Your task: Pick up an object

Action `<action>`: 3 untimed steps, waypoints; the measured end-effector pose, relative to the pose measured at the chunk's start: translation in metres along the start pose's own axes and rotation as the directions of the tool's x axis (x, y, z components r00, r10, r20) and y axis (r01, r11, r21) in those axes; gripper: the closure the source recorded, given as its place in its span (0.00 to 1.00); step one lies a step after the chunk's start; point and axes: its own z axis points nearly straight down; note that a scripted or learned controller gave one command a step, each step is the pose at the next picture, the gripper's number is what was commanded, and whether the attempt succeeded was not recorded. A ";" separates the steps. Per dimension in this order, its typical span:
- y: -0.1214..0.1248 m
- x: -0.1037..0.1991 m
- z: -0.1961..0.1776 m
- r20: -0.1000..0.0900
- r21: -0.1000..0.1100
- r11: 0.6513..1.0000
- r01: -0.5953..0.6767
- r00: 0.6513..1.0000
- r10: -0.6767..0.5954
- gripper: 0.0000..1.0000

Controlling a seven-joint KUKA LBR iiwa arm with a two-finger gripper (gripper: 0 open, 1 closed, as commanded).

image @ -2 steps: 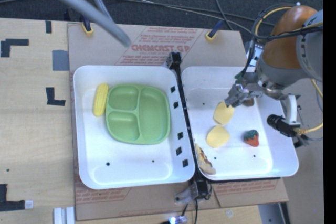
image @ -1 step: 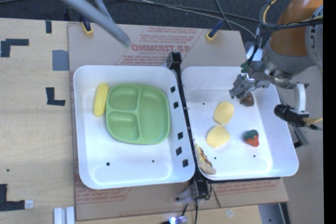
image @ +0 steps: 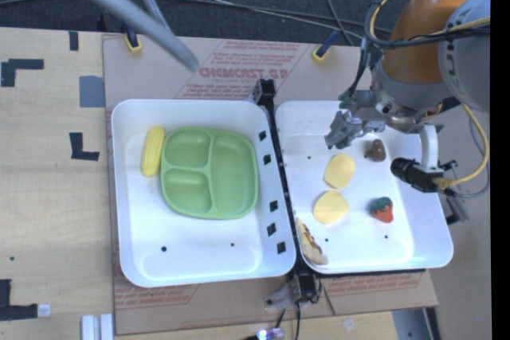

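On the left side of the bench, a shallow white bin (image: 135,251) is seen, and a green divided tray (image: 210,173) with three compartments is laid in it. Just beside the left edge of this tray, a yellow corn cob (image: 152,150) is placed upright along the bin floor, touching or nearly touching the tray. The compartments of the tray are seen bare.

To the right, a second white bin (image: 430,251) is set against the first one, with a black divider (image: 275,171) between them. Several small objects are kept in it. A brownish piece (image: 311,244) is lying at the lower left wall. Two pale yellow pieces (image: 339,171) (image: 330,208) are found near the middle, one above the other and close together. A small dark brown object (image: 374,149) is located further right, and a red and green strawberry-like toy (image: 383,209) is lying below it, apart from the others.

The gripper (image: 341,131) is held low over the upper part of the right bin, just above the upper yellow piece and left of the brown object. Nothing is seen between its fingers; how far they are opened cannot be told.
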 end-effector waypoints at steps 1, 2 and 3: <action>0.004 0.063 0.004 0.000 0.002 1.000 0.001 1.000 -0.001 1.00; 0.000 0.118 0.018 0.000 0.004 1.000 0.000 1.000 0.000 1.00; 0.006 0.173 0.020 0.000 0.002 1.000 0.001 1.000 -0.001 1.00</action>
